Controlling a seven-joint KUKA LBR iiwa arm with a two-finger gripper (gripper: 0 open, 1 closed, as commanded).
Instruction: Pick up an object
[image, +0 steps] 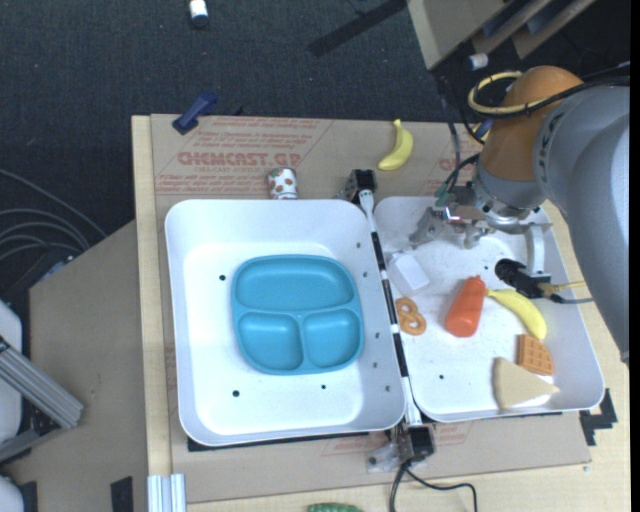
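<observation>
You are looking down on a tan wooden bench top (240, 150) printed with faded red lettering, standing on dark carpet (80, 80) with loose black cables at the left. The big grey arm with its orange band (530, 110) comes in from the right and is cut off by the frame edge, so you see little past the wrist. On the bench sit two shallow white bins: the left bin (195, 300) holds a blue plastic divided plate (297, 312), and the right bin (575, 350) holds the small items. The gripper (460, 222) hangs over the back of the right bin, and you cannot tell whether its jaws are apart or together, since the wrist hides much of them. In that bin, from larger to smaller, lie a cream wedge (520, 385), an orange carrot-like piece (465, 307), a yellow banana (525, 310), a small waffle square (535, 355), a pale flat scrap that may be paper (410, 270), and a brown pretzel (410, 316). A second yellow banana (397, 148) rests on the bench behind the bins.
</observation>
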